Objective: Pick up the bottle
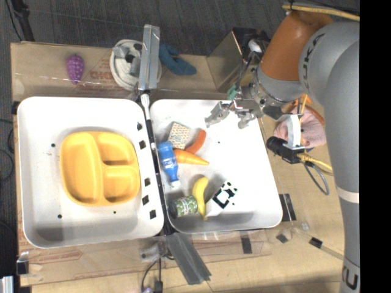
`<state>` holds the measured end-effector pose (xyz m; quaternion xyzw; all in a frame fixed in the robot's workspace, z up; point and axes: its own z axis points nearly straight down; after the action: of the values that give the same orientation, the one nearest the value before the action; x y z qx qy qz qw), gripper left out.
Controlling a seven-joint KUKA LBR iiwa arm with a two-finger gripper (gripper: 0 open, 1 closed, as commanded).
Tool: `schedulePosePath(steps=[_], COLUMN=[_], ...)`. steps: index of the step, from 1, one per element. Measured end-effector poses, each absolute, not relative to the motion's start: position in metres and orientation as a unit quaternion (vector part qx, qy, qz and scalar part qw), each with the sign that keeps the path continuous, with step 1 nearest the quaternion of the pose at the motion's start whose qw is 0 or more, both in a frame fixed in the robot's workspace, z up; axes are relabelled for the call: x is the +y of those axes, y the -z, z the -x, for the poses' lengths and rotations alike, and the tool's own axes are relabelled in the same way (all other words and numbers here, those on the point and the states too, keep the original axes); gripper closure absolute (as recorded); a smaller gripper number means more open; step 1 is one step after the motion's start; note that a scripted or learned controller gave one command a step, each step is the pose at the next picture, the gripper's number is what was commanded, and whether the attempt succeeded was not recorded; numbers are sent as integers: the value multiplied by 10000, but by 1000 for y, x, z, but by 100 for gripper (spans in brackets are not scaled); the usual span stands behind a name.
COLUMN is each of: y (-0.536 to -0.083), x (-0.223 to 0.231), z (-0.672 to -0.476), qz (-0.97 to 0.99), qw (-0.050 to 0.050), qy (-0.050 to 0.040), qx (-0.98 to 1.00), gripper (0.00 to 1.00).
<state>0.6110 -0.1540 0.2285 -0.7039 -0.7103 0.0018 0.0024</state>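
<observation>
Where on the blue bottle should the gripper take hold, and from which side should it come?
Probably across the mid-body of the blue bottle, coming from above. It lies flat beside the bin wall, the carrot touching its other side, so the fingers would best close where the gap is widest. The gripper hangs apart from it.

Blue bottle looks glossy plastic, yellow tray smooth plastic w/ slight sheen, white bins matt, bench cardboard-like.

Yellow tray in left bin; banana, carrots right.
</observation>
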Motion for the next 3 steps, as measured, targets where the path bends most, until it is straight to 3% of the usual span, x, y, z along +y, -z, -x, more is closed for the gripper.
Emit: schedulePosePath(steps=[1, 2, 3], y=[-136, -103, -102], x=[-90, -104, -106], z=[-586, -601, -637], qz=[7790, 7481, 7402], qw=[22, -144, -115], qy=[-22, 29, 6], qx=[-6271, -6634, -6723], gripper=[0, 0, 0])
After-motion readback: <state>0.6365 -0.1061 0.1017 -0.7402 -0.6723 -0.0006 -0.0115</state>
